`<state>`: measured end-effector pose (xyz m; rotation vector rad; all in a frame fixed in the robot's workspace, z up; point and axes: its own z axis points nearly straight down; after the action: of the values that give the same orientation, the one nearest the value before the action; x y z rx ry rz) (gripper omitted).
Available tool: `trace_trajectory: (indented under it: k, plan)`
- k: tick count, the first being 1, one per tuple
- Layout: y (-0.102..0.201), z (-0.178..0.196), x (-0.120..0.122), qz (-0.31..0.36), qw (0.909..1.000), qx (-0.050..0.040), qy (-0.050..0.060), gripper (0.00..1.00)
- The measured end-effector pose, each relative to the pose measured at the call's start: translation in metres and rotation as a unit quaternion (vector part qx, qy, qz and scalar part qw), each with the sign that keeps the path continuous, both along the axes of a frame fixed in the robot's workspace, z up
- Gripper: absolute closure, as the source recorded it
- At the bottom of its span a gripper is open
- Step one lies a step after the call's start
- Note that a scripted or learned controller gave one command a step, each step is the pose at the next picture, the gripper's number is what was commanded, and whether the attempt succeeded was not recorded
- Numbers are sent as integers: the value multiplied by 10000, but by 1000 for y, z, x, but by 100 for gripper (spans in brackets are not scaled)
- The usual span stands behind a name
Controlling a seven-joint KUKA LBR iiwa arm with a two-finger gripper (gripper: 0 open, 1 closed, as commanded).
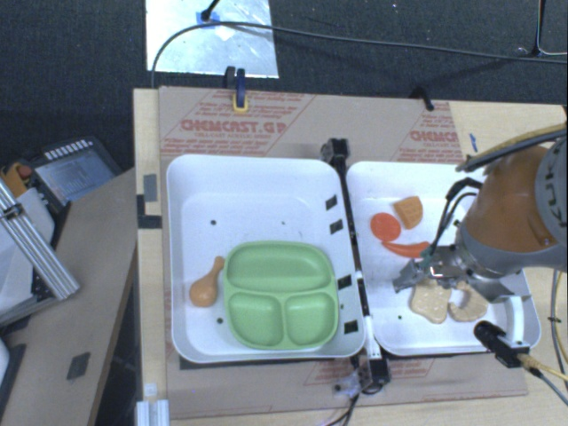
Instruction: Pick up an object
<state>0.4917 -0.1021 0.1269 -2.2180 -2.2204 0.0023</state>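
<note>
Camera view: fingers (pixel 424 273) above bread (pixel 432 303).

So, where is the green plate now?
The green plate lies in the left bin, toward its front edge, with the chicken leg just to its left in the camera view.

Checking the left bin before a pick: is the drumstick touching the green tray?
Touching. The camera view shows the drumstick's thin end meeting the green tray's left rim, with no white floor between them.
</note>
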Motion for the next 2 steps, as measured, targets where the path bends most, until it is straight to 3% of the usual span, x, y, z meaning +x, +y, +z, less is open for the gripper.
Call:
trace_trajectory:
  k: [1, 2]
  plan:
    - [0, -42, 2, -2, 10000, -11, -37, 0]
    - [-3, -28, 4, -10, 9999, -43, -91, 100]
